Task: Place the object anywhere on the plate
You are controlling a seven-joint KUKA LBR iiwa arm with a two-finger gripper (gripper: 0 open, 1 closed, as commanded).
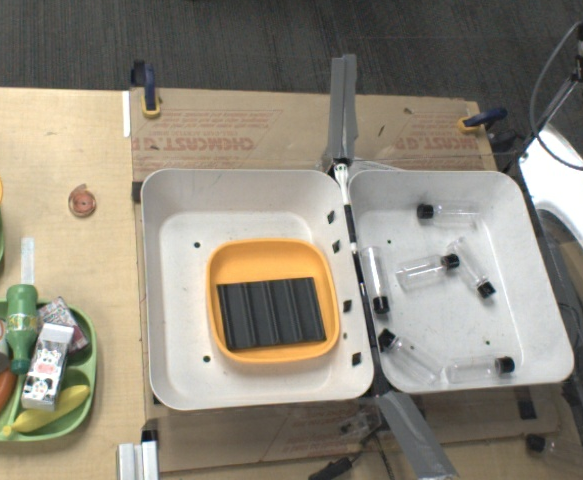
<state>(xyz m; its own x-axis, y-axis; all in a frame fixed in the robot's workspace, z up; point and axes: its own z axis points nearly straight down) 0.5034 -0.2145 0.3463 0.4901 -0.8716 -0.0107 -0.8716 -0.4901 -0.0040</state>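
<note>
**Ribbed block on the plate, vials in the right bin**

The orange plate (271, 253) sits in the middle of the left bin (171, 268). A dark grey ribbed block (271, 311) lies flat on it, inside the rim.

The right bin (516, 268) holds six clear vials with black caps, all lying on their sides. One vial (443, 211) lies near the far wall. Two (421, 271) (471, 273) lie near the centre. One (371, 273) lies along the left wall. Two (406, 358) (476, 370) lie near the front wall.

Both bins rest on cardboard (271, 133) on the surface. To the left, a green tray (81, 393) carries toy food, and a small pink disc (82, 202) lies apart from it.
</note>
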